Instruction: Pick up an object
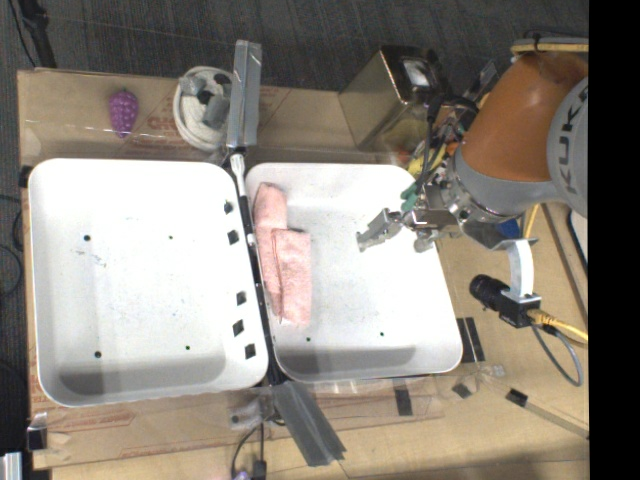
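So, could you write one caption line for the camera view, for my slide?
The pincer hovers over the right bin, apart from the pink cloth lying along its left wall.

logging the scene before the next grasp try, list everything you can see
bins: 2, white, side by side on the bench, left bin and right bin
cloth: 1, pink, folded, lying along the left wall of the right bin
small knobbly thing: 1, purple, on the bench beyond the left bin
round coil: 1, white, on the bench beyond the gap between the bins
box: 1, brownish metal, beyond the right bin
arm: 1, grey with an orange band, reaching in from the right
end effector: 1, grey, over the right bin, apart from the cloth
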